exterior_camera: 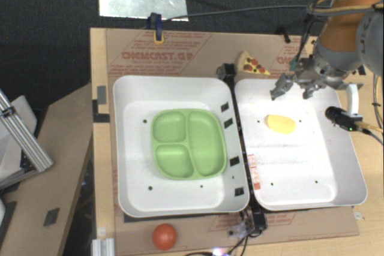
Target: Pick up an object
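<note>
A yellow oval object (281,123) lies flat in the right bin (312,189), in its upper middle. My gripper (295,89) hangs above the far edge of that bin, a little beyond and to the right of the yellow object, and apart from it. Its two fingers (280,87) are spread, with nothing between them. A green divided plate (188,143) rests in the middle of the left bin (135,189).
A pizza-slice toy (252,64) lies on the cardboard behind the bins. A red ball (164,236) sits on the bench in front of the left bin. A blue clamp (156,26) holds the cardboard's far edge.
</note>
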Controlling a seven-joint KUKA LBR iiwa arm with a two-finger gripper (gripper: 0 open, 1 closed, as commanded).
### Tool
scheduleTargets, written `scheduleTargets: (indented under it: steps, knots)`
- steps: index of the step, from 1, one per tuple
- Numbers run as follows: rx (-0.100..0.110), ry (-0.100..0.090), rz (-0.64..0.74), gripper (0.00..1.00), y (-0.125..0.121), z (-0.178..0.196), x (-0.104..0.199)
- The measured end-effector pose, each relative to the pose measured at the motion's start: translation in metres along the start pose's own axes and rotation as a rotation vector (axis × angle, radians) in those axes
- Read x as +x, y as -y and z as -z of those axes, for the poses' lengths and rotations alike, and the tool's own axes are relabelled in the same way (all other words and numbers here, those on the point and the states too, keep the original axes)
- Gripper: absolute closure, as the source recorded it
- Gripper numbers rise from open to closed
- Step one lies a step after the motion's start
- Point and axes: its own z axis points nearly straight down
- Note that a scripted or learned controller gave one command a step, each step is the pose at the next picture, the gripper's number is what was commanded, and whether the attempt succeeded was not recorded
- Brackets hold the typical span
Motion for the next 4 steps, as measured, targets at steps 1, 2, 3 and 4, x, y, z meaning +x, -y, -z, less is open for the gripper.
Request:
scheduleTargets:
  steps: [1, 2, 3, 4]
  knots:
    - [-0.013, 0.001, 0.002, 0.0, -0.003, 0.008, 0.0]
    - [-0.009, 0.001, 0.0, 0.0, 0.005, -0.049, -0.004]
    - [-0.009, 0.001, 0.001, 0.0, 0.004, -0.112, 0.001]
    - [-0.013, 0.001, 0.0, 0.0, 0.003, -0.11, 0.001]
